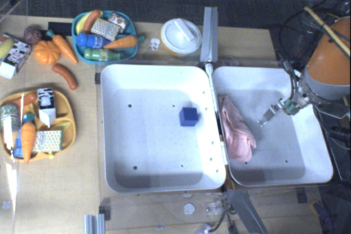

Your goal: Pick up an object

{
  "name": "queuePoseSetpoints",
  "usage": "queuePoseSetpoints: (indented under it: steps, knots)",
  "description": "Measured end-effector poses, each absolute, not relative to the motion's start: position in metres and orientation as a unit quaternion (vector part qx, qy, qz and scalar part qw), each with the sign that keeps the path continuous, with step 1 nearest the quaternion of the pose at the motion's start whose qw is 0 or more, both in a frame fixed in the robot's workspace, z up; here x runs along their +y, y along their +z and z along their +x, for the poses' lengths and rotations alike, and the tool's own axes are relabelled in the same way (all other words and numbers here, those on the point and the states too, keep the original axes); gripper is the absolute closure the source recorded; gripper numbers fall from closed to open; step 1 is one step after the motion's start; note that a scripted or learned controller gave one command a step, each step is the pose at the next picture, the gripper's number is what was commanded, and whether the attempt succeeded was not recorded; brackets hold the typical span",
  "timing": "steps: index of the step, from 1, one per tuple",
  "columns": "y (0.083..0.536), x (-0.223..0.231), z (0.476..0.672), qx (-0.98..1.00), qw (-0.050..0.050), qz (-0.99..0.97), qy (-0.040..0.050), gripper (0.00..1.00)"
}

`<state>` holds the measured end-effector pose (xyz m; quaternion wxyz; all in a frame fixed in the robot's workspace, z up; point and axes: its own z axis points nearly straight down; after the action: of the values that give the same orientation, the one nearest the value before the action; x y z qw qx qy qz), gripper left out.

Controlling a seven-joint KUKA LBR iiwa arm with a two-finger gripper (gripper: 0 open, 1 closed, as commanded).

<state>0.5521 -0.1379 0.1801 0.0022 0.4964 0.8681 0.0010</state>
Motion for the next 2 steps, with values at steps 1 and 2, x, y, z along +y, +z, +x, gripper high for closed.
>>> queuePoseSetpoints:
  steps: [1, 2]
  knots:
    - [0.184, -0.080, 0.517, 0.850, 0.001, 0.527, 0.0009, 0.00]
    - [0.118, -0.100, 0.498, 0.845, 0.000, 0.534, 0.0005, 0.00]
